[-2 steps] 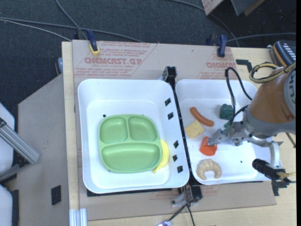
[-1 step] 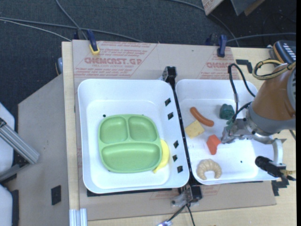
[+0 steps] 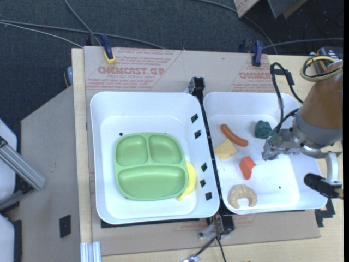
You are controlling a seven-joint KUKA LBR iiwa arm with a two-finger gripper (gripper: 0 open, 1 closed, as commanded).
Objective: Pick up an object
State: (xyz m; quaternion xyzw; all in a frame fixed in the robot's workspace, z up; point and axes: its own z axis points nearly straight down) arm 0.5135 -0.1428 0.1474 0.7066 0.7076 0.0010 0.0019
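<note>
five toys sit in the right bin (image 3: pixel 305 198), mid-right of frame. my pincer (image 3: pixel 271 152) hangs low btwn the teal lump (image 3: pixel 263 128) and red block (image 3: pixel 247 167), prob lining up a grab; can't tell its state.

Bench top (image 3: pixel 163 64) clamped with blue clamps (image 3: pixel 107 48); dark carpet floor (image 3: pixel 43 64) crossed by grey cables (image 3: pixel 82 21).

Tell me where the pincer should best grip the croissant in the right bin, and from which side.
Probably across the thick middle of the croissant, coming straight down. It lies flat as an arch, tips pointing toward the near wall of the right bin, with bare floor on either side of the hump for the fingers.
</note>
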